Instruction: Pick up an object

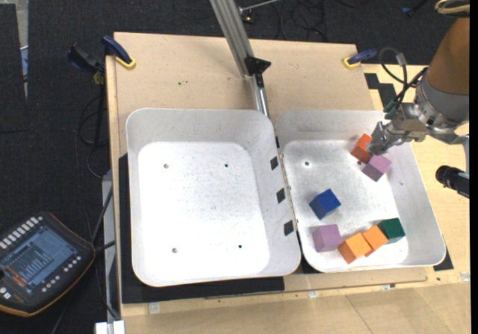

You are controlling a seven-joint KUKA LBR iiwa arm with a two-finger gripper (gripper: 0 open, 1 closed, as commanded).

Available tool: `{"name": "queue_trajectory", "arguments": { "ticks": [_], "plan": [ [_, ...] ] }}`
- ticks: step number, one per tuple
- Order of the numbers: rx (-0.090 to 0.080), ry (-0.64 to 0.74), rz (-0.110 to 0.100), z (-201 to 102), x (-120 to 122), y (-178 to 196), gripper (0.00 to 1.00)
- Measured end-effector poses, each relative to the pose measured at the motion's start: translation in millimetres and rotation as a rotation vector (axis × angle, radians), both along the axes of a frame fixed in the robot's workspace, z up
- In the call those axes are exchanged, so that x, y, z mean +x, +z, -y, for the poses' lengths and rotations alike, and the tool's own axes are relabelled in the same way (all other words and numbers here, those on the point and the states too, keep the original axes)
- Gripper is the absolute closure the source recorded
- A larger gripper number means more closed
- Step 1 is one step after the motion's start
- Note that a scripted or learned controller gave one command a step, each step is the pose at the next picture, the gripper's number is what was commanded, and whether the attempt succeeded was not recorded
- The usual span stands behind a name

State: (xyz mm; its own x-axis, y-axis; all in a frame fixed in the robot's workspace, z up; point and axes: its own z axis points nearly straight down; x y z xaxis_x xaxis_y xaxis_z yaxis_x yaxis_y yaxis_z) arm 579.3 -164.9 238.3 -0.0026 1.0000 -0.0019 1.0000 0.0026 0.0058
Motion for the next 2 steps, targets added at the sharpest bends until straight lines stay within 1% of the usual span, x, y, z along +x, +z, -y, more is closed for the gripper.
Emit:
{"name": "queue_trajectory", "arguments": {
  "ticks": [1,2],
  "plan": [
    [0.003,0.005,-0.003,-50,16,9,1.00],
    [0.002,0.005,-0.004,-96,33,-1,1.00]
  ]
}}
